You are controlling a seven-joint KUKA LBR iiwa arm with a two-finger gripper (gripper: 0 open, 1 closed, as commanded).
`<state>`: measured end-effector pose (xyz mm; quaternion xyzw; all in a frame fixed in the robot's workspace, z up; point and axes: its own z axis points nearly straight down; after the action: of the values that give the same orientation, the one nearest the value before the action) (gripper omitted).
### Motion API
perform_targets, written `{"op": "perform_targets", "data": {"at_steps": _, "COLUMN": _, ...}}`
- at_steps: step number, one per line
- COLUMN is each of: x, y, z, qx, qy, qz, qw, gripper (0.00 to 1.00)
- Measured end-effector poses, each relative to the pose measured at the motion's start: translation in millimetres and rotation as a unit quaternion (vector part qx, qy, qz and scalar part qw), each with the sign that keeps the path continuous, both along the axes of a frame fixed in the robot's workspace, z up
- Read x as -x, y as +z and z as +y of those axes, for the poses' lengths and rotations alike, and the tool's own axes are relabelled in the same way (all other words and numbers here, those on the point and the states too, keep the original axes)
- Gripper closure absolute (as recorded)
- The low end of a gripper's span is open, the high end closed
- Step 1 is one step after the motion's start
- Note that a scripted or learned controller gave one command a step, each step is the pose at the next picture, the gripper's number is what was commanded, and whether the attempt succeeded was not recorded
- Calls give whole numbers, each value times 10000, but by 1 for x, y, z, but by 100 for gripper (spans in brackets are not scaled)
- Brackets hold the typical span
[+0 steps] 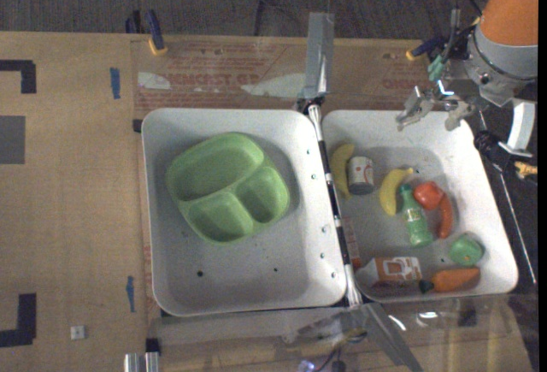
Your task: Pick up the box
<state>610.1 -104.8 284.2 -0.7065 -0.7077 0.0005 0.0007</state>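
The box [394, 269] lies beside a carrot [455, 279], well apart from the tool [436, 108], fingers spread.

The arm [511, 20] is a chunky rounded thing, bright orange on its upper section and light grey below. Black cables loop around it, with little teal bits on the side. The gripper [436, 108] looks silvery, thin metal fingers.

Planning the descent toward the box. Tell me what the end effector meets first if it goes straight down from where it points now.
Likely bare floor of the right bin near its back edge. The end effector hangs over that corner; the box lies at the opposite, near end. Depth is hard to judge.
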Motion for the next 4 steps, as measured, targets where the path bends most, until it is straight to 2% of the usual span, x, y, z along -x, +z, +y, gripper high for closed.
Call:
{"op": "perform_targets", "data": {"at_steps": 1, "x": 49, "y": -112, "z": -49, "qx": 1, "qy": -775, "qz": 1, "qw": 9970, "gripper": 0}}
{"op": "perform_targets", "data": {"at_steps": 2, "x": -9, "y": 35, "z": -99, "qx": 12, "qy": -773, "qz": -21, "qw": 9970, "gripper": 0}}
{"op": "perform_targets", "data": {"at_steps": 3, "x": 21, "y": -138, "z": -106, "qx": 1, "qy": -2220, "qz": 14, "qw": 9750, "gripper": 0}}
{"op": "perform_targets", "data": {"at_steps": 4, "x": -2, "y": 52, "z": -93, "qx": 13, "qy": -4274, "qz": -2, "qw": 9041, "gripper": 0}}
